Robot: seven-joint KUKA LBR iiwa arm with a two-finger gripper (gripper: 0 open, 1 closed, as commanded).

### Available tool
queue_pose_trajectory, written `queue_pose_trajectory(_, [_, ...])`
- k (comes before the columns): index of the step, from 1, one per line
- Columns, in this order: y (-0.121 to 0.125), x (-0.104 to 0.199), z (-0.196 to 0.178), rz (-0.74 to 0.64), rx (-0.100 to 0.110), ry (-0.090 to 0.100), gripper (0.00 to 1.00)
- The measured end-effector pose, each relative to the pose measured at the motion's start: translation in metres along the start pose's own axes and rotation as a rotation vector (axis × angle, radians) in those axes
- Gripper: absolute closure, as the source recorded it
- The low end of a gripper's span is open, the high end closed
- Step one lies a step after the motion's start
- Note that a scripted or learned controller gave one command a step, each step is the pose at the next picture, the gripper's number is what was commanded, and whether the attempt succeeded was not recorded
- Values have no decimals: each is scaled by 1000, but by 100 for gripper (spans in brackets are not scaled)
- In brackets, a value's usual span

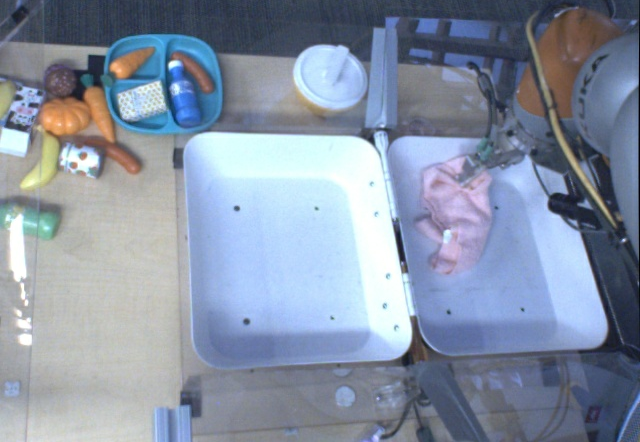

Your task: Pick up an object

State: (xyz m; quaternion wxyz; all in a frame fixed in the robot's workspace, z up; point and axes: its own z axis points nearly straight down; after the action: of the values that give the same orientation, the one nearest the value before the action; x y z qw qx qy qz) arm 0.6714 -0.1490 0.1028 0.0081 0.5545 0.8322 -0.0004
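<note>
Looking down from the camera view, we find the pink cloth crumpled in the right bin, with the pincer at its upper corner; whether it is spread or pinching we cannot tell. We fear a thin fold slipping free on lifting.

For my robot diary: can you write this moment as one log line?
arm: over right bin | gripper: at pink cloth's top edge | lifted: no

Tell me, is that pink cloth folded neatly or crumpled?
Crumpled: the pink cloth lies bunched in uneven folds in the right bin.
</note>
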Motion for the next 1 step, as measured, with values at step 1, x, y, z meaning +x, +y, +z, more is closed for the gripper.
queue_pose_trajectory(1, [21, 46, -191, -233, -1, 9, 100])
